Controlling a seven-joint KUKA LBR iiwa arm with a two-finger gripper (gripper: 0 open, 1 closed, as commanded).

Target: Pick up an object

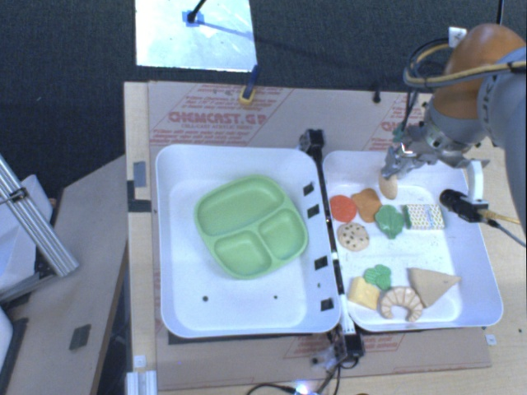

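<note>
Bins: 2 white bins (239, 159) on the counter (329, 109)
Left bin: 1 green divided plate (249, 225)
Right bin: roughly 10 toy foods
Pincer (394, 169): grip state unclear — at the beige, egg-like piece (389, 188), far edge

One fixed camera above the bench (206, 105), slanting down on both bins (177, 220).
</note>
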